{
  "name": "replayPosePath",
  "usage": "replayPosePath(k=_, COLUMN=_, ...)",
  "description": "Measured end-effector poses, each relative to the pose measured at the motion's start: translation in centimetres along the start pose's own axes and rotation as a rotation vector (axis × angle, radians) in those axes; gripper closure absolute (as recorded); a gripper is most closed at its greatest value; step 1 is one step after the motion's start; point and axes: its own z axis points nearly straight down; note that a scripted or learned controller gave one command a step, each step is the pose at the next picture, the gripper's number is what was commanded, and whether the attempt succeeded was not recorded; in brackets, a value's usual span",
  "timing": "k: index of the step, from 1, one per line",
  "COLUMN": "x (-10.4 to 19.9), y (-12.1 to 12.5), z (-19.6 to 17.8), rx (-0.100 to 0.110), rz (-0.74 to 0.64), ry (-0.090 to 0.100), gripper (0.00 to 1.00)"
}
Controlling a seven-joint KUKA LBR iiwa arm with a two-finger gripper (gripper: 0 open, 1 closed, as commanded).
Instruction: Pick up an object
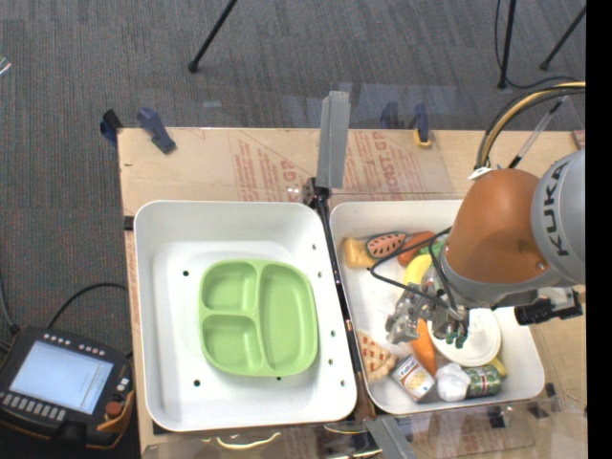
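Toy food (418,299) piled in the right bin (535,371), gripper (427,321) lowered among it.

Carrot (425,345) lying just beside the gripper, upright in frame, next to a white plate (483,344). Pizza slice (374,359) and small can (413,379) toward the bin's near edge; watermelon slice (385,245) toward the far edge. Green divided plate (258,316) resting in the left bin (163,247). Finger spacing impossible to make out; nothing visibly clamped.

The green three-compartment plastic plate (258,316) looks smooth and matt. Both shallow white plastic bins (163,256) show a faint sheen. The brown bench top (229,165) resembles printed cardboard.
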Motion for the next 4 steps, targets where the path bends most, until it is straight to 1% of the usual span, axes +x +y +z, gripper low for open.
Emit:
replayPosePath(k=1, x=4.9, y=2.2, z=-11.3, rx=-0.005, rz=-0.043, ry=-0.021, gripper=1.00)
replayPosePath(k=2, x=-3.2, y=-0.8, z=3.0, rx=-0.002, rz=-0.049, ry=-0.012, gripper=1.00)
replayPosePath(k=3, x=-3.2, y=-0.7, z=3.0, rx=-0.002, rz=-0.050, ry=-0.011, gripper=0.00)
replayPosePath(k=4, x=-3.2, y=-0.7, z=2.0, rx=-0.003, rz=-0.050, ry=-0.011, gripper=1.00)
